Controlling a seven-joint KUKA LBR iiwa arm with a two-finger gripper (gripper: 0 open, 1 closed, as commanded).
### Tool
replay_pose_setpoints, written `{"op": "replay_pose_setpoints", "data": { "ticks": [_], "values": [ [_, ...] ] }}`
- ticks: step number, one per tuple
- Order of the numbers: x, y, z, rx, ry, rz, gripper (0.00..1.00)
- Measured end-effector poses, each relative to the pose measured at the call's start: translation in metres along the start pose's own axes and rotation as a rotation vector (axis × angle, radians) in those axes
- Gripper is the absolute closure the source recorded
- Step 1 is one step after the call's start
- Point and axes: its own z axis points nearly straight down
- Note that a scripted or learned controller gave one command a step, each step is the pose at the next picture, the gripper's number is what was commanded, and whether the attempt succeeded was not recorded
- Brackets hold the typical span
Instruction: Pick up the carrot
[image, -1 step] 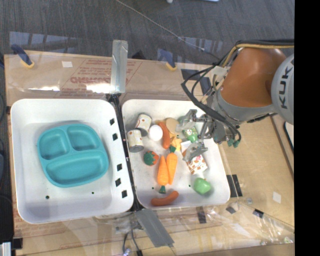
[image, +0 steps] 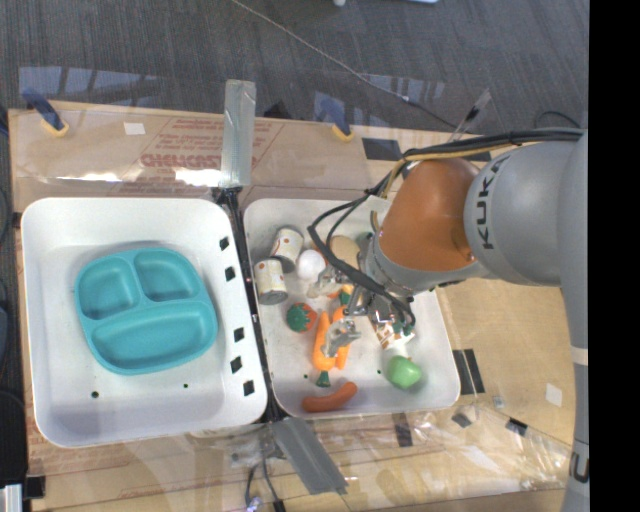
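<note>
The carrot (image: 320, 348) is a long orange piece with a small green end. It lies roughly upright in the picture, in the middle of the right bin (image: 440, 340). My gripper (image: 345, 322) hangs low over the bin below the orange wrist band, right at the carrot's upper right side. Cables and the gripper body hide the contact, so I cannot make out whether it touches the carrot.
Around the carrot lie a green round fruit (image: 405, 374), a red sausage (image: 328, 398), a dark green item (image: 298, 318), a white egg (image: 311, 264), two small cans (image: 270, 280) and a white bottle (image: 393, 340). The left bin (image: 50, 400) bears a teal divided plate (image: 147, 307).
</note>
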Motion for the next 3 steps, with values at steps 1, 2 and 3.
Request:
{"op": "replay_pose_setpoints", "data": {
  "ticks": [1, 2, 3],
  "values": [
    [0.02, 0.034, 0.019, -0.003, 0.019, 0.067, 0.0],
    [0.019, 0.035, 0.009, -0.002, 0.017, 0.058, 1.0],
    [0.019, 0.035, 0.009, -0.002, 0.017, 0.058, 0.0]
  ]
}}
